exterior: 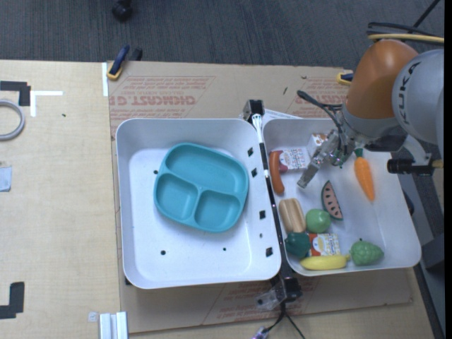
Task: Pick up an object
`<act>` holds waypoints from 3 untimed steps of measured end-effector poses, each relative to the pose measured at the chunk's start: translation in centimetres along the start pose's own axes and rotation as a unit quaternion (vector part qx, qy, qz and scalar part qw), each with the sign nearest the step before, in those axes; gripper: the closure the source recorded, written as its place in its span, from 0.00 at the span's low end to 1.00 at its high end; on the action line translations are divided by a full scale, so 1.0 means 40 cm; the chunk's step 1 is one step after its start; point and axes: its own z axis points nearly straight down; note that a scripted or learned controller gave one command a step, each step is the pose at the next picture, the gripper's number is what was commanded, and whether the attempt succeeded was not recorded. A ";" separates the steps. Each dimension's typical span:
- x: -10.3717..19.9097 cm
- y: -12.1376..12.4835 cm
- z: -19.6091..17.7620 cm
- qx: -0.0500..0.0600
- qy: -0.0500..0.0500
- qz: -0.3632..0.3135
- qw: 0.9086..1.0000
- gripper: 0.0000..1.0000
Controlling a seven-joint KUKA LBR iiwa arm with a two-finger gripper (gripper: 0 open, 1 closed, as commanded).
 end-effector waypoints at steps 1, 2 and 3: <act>0.063 -0.110 -0.007 -0.009 -0.025 -0.148 0.989 0.00; -0.032 -0.048 -0.005 0.000 -0.011 -0.215 0.977 0.00; -0.053 -0.200 -0.010 -0.001 -0.027 -0.446 0.894 0.00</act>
